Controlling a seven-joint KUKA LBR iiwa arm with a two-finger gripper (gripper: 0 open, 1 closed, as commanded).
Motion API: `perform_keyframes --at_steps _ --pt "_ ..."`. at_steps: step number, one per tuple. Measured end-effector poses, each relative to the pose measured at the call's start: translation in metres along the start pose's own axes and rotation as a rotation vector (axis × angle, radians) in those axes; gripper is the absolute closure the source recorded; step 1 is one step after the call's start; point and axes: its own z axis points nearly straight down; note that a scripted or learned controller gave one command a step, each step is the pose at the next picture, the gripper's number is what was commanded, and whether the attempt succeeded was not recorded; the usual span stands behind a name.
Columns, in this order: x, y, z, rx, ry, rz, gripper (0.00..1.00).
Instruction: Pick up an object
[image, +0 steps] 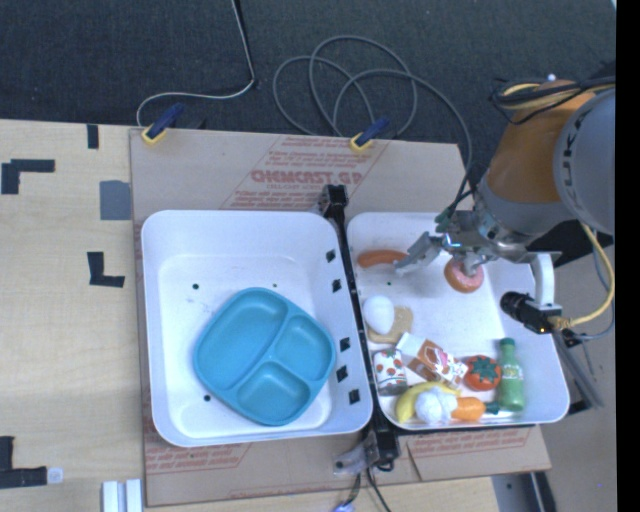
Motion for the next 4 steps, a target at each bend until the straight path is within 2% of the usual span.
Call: perform_keyframes --at_steps 1,2,3,4 --pt "-0.063 0.05 0.044 -0.001 -0.003 0.003 0.0" --pt "0.0 0.014 0.109 -0.009 -0.009 -0.003 0.0" --pt "-0.031 -0.035 0.104 -0.018 -0.005 -0.001 0.0" --pt "-0.051 -0.101 0.104 -0.018 -0.007 0.0 0.0"
